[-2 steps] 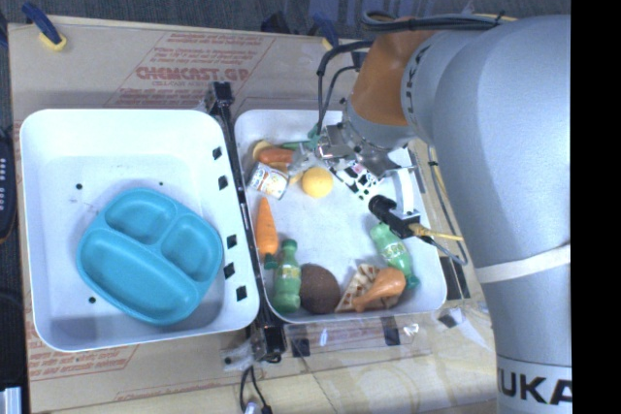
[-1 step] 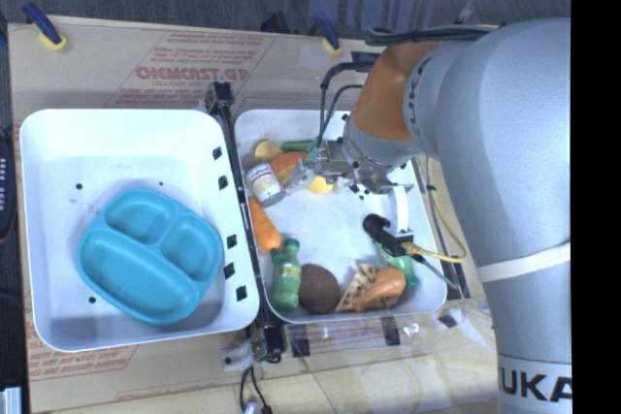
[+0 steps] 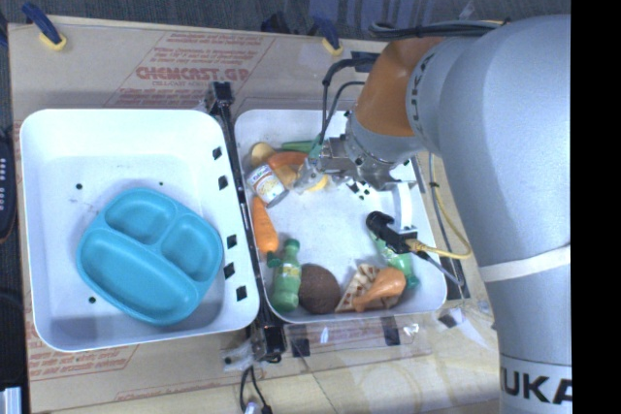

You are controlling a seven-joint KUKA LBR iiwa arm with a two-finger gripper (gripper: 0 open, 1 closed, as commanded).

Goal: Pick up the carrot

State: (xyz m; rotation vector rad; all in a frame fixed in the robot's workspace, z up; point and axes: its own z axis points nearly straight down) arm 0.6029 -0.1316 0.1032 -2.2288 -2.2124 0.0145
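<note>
Carrot point(image 3: 264, 225) lay against the right bin's point(image 3: 427, 301) left wall, below-left of the gripper point(image 3: 325, 168), whose fingers' state was unclear, perhaps hidden among clutter.

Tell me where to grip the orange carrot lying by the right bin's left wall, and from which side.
Grip the orange carrot at its thicker middle, coming straight down from above. It lies flat and lengthwise beside the white bin wall, so close the fingers across its narrow width; the green bottle crowds its lower end.

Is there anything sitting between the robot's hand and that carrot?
Yes: a small jar lies between the hand and the carrot, which lies along the right bin's left wall, jar at its top end.
</note>
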